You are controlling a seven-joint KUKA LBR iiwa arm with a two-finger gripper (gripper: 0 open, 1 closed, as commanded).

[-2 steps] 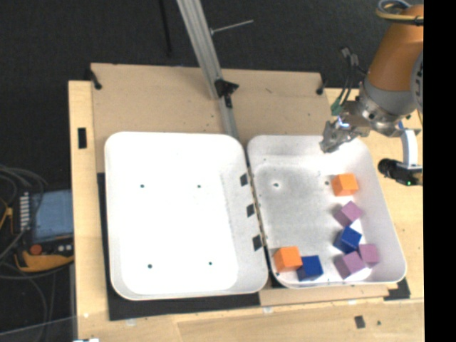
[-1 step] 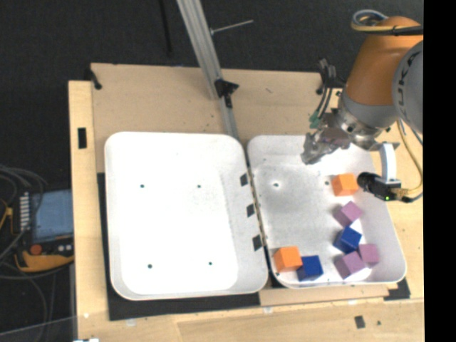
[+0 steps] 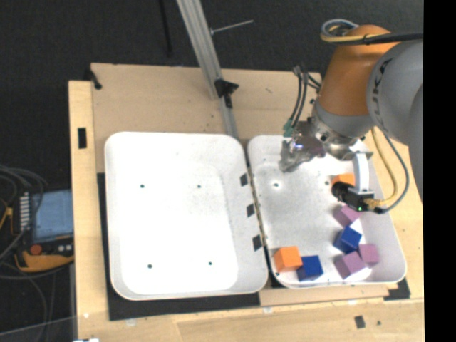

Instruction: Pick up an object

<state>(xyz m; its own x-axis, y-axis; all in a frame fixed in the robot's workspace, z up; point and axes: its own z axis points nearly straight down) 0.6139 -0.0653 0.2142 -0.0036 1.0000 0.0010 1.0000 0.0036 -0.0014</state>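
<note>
My claw (image 3: 293, 155) hovers over the right bin's (image 3: 306, 198) upper left; its opening cannot be determined. Blocks cluster along the near edge: orange block (image 3: 288, 257), blue block (image 3: 311, 267), purple blocks (image 3: 350, 263).

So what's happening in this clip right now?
A grey arm with an orange band reaches in from the right, and its gripper hangs over the upper left part of the right bin. Nothing shows between its fingers, so no pick has been made yet. The blocks are bunched along that bin's lower and right side: an orange block, a blue block beside it, another blue one, and purple blocks near the right corner. The left bin sits alongside.
</note>
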